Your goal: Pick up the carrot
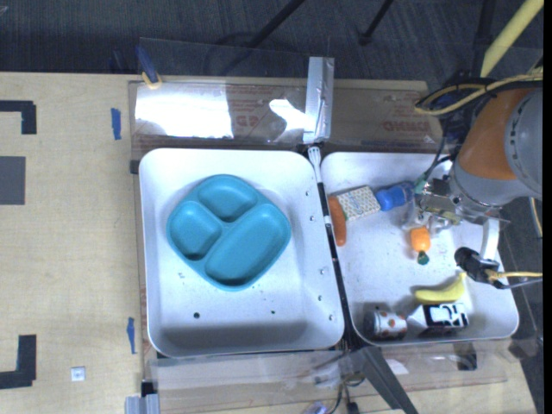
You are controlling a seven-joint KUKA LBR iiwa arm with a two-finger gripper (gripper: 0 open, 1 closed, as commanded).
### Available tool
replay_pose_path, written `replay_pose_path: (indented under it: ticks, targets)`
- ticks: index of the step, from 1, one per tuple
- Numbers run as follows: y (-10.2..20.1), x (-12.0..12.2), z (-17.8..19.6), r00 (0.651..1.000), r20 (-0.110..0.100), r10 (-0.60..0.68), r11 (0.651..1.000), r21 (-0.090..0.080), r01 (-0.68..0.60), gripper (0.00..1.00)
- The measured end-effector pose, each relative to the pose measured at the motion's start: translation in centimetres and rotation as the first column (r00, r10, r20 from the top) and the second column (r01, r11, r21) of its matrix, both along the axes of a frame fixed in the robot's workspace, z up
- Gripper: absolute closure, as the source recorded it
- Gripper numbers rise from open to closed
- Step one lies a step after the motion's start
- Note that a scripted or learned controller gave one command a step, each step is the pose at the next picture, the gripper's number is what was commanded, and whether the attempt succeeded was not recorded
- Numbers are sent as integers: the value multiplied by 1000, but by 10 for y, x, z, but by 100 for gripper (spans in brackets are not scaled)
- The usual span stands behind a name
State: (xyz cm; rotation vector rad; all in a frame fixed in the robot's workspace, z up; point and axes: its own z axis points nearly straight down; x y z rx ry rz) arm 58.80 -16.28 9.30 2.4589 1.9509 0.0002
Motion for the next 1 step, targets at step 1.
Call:
replay_pose_path:
  ticks: [1]
  targets:
    - [-8, 8, 111, 970, -5, 242, 970, 2, -242, 100]
